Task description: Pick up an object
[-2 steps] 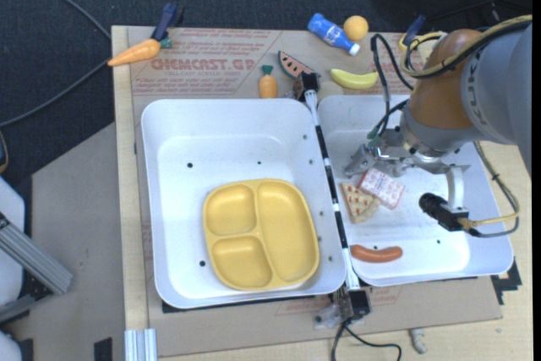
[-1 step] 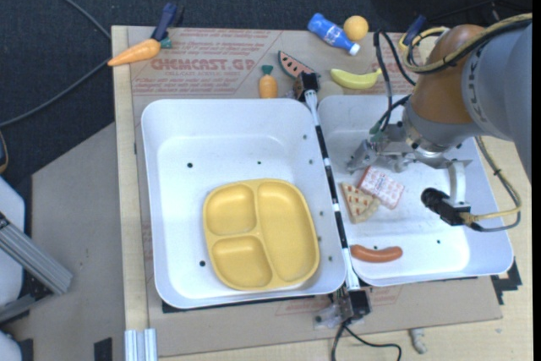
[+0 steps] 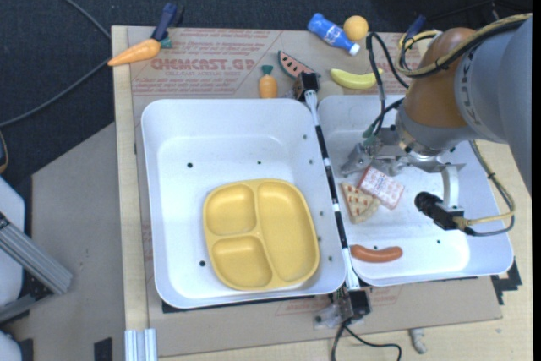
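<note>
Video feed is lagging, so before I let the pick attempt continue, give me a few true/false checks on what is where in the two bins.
1. The yellow divided plate lies in the left bin. True.
2. The toy sausage lies in the left bin. False: it lies in the right bin, near its front edge.
3. The gripper hangs over the right bin, above the red-and-white packet. True.
4. The banana sits on the yellow plate. False: it lies outside the bins, on the board behind them.
</note>
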Controlling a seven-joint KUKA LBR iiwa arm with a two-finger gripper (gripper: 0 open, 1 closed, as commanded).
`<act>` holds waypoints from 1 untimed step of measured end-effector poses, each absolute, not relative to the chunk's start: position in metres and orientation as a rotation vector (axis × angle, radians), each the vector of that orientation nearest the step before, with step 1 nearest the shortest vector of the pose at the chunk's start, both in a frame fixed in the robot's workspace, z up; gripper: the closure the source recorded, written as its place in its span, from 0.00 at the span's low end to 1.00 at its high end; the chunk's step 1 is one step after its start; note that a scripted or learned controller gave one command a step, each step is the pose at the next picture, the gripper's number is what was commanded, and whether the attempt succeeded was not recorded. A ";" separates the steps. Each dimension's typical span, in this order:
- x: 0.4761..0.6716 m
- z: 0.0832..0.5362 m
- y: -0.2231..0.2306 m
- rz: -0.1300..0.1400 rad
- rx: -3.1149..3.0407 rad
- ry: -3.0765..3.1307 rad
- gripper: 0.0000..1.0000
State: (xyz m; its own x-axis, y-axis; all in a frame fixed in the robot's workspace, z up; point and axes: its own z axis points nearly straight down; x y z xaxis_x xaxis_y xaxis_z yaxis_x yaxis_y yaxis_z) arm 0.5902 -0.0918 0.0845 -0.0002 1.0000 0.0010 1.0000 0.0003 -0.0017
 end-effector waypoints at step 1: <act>0.591 0.084 -0.100 -0.001 -2.222 -2.221 0.00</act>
State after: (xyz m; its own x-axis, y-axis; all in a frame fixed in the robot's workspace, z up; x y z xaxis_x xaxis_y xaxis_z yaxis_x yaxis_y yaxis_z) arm 0.5911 -0.0998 0.0845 0.0003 1.0000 0.0001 1.0000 -0.0003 0.0005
